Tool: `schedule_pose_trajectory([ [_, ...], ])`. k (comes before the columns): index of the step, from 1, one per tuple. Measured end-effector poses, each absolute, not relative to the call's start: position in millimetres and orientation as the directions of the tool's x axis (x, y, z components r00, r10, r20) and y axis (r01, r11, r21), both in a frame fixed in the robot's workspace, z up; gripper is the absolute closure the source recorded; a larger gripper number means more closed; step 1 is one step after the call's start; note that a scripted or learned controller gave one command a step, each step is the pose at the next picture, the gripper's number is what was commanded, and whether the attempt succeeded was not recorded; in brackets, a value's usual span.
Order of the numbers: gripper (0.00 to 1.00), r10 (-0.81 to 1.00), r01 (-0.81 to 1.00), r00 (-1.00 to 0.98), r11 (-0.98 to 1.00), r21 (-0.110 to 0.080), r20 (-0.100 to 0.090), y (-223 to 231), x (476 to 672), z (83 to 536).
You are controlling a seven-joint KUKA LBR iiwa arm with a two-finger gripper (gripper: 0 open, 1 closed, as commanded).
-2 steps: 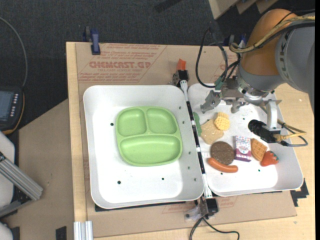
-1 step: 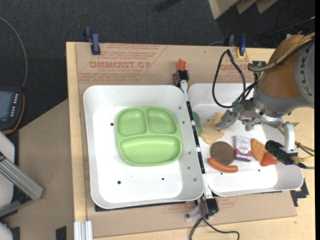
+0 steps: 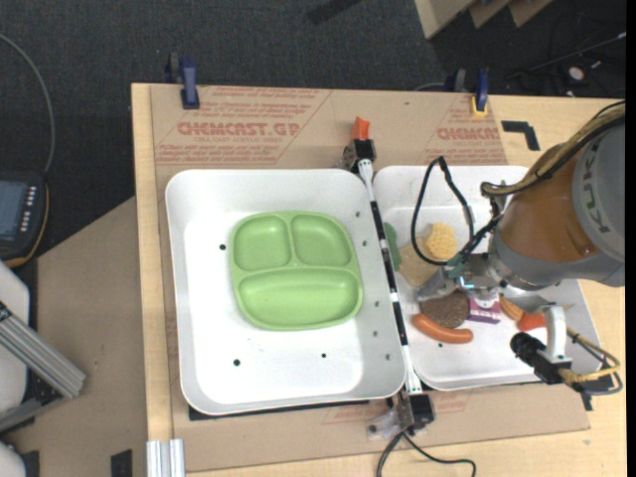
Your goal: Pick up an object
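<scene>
Claw point(image 3: 465, 278) low in right bin point(image 3: 442, 364), grip state unclear. Brown patty point(image 3: 447, 310), glossy sausage point(image 3: 443, 330) at its 6 o'clock; bumpy yellow ball point(image 3: 440, 239) at 11.

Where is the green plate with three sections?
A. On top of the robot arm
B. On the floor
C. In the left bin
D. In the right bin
C. The green plate lies flat in the middle of the left bin, apart from the toy food piled in the right bin.

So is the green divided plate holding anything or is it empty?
Empty: the green plate lies flat in the left bin, and all three compartments show bare green.
</scene>
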State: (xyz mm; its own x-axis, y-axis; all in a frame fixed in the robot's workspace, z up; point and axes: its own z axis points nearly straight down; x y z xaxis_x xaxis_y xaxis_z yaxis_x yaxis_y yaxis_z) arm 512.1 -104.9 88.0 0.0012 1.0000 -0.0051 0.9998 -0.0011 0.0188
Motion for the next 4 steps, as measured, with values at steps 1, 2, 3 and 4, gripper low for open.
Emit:
schedule_pose_trajectory([
  [1, 0.0, 1.0, 1.0, 0.001, -0.001, 0.015, -0.006, -192, 593.2, 90],
  [2, 0.0, 1.0, 1.0, -0.001, 0.001, 0.021, -0.01, -154, 555.0, 92],
  [3, 0.0, 1.0, 1.0, -0.004, 0.004, 0.016, -0.008, -121, 619.5, 90],
  [4, 0.0, 1.0, 1.0, 0.005, -0.005, 0.016, -0.006, -193, 548.7, 91],
])
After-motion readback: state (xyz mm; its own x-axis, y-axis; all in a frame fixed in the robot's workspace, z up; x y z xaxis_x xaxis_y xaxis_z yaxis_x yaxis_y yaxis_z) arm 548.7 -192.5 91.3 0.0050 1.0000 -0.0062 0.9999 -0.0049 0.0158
